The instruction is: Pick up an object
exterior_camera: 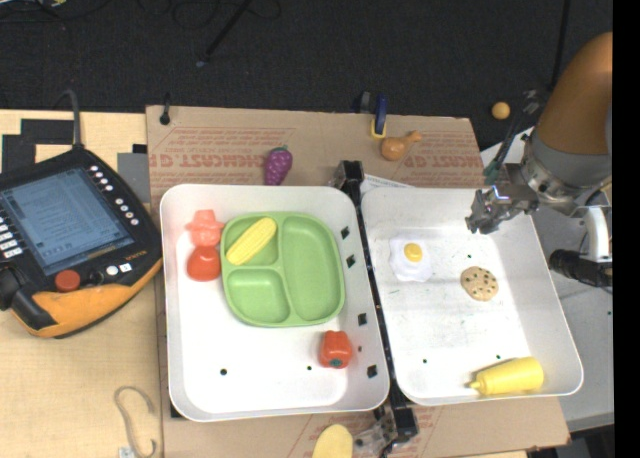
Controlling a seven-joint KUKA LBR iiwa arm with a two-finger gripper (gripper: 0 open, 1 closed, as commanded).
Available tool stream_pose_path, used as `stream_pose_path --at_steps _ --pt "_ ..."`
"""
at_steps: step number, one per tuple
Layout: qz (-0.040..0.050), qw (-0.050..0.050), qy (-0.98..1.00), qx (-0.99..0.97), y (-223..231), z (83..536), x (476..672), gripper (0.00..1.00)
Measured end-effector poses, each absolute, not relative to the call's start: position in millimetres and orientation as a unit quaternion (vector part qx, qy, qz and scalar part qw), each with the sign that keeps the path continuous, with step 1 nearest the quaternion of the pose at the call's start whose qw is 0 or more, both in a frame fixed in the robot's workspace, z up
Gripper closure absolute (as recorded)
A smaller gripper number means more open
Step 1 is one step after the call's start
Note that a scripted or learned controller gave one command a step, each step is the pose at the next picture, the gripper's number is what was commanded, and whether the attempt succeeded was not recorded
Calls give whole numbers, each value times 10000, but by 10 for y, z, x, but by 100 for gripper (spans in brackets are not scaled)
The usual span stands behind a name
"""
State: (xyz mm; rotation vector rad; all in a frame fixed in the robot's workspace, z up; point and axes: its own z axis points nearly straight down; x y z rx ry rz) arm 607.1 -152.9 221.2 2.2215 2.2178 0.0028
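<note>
White right bin (560, 346), gripper (487, 216) above far edge, cookie (480, 283) nearby

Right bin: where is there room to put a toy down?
Right bin: bare floor in the middle, between the cookie, fried egg and mustard bottle. The top right corner is crowded by the claw.

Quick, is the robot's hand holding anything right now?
Hand: over the right bin's top edge, nothing seen in it; open or closed cannot be told.
</note>
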Motion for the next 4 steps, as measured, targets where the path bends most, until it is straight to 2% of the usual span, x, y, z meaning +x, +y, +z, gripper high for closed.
stream_pose_path --at_steps 1,2,3,4 --pt "-8 -22 7075 7067 -1060 2140 5954 100" --pt "-10 -28 7077 7065 -638 2082 5732 100" --pt "-9 -27 7082 7060 -104 2055 5611 100" --pt "-8 -26 7079 7063 278 2188 5408 100"
